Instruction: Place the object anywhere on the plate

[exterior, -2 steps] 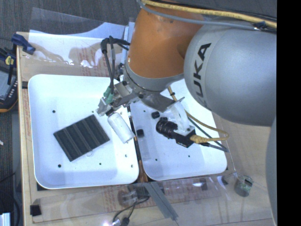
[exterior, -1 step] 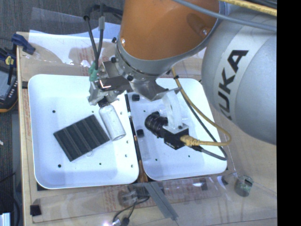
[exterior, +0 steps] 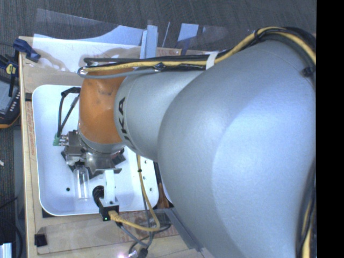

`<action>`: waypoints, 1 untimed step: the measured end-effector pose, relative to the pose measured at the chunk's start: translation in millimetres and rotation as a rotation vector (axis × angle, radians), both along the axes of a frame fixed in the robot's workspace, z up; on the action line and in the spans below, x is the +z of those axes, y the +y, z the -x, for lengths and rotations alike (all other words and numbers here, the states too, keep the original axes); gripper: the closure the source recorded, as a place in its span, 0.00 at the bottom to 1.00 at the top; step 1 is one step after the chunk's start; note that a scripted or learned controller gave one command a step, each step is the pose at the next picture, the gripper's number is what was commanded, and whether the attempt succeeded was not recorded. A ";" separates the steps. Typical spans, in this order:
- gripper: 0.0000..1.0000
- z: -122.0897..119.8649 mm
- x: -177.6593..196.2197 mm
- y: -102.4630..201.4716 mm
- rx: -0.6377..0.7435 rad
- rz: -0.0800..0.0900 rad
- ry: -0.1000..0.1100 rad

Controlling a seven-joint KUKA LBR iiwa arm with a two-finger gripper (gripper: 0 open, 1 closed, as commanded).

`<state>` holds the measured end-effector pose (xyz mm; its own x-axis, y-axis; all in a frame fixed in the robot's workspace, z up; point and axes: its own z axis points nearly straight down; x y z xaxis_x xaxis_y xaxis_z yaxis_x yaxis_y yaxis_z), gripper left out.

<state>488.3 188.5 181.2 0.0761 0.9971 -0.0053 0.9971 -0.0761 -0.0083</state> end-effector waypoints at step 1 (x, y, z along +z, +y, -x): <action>1.00 -4.5 59.2 -96.3 -0.071 -0.003 -0.006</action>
<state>492.8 92.2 240.4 0.1470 0.9891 -0.0013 0.9891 -0.1470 -0.0031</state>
